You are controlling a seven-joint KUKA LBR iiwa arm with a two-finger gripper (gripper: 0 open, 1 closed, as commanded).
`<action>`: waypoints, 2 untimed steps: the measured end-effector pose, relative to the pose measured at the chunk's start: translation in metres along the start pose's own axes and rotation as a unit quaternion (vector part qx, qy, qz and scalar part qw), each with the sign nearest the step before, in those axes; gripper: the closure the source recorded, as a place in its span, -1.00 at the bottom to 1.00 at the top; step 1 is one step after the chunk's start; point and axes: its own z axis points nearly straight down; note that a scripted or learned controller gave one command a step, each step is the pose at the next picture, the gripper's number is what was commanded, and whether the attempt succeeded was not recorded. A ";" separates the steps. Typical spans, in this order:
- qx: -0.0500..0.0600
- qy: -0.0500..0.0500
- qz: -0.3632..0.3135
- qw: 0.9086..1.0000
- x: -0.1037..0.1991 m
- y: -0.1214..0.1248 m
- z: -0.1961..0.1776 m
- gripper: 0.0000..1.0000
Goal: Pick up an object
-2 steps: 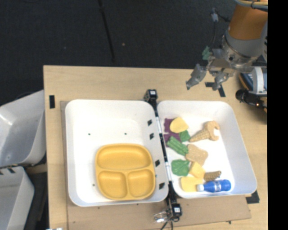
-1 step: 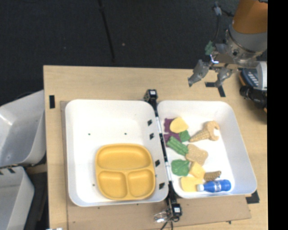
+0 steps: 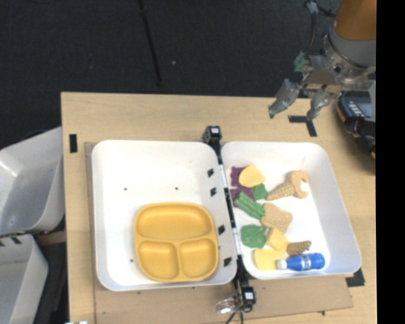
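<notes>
Camera view from above and at a slant shows a pale wooden bench (image 3: 76,120) bearing two shallow white bins side by side, their inner rims touching along the middle. Within the left bin (image 3: 152,164) lies one yellow divided tray (image 3: 176,242), with one wide compartment at the far side and two smaller ones nearer the camera; it sits toward the near right part of that bin. Across in the right bin (image 3: 323,190) lies a loose cluster of toy foods running from the far left of the bin toward its near edge: a purple piece (image 3: 236,178) by the dividing rim, a yellow rounded piece (image 3: 251,175) touching it, a tan ice-cream cone (image 3: 288,186) on its side to the right, two green pieces (image 3: 249,204) (image 3: 254,236), a tan biscuit-like piece (image 3: 277,218) between them, two more yellow pieces (image 3: 277,240) (image 3: 267,259), a small brown piece (image 3: 299,247), and one blue and white bottle (image 3: 304,262) lying flat near the front rim (ten items in all, any of them a candidate for lifting). Beyond the bench the floor is dark, and pale grey bin-like shapes (image 3: 28,183) stand at the left. One arm reaches in at the upper right, its orange band (image 3: 354,19) visible, and its gripper (image 3: 299,106) hangs over the bare bench beyond the right bin, fingers spread apart with nothing between them, well apart from the toys.
</notes>
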 end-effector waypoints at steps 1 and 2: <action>0.000 0.000 0.001 1.000 0.013 -0.011 -0.031 -1.00; 0.000 0.000 0.000 1.000 0.029 -0.023 -0.063 -1.00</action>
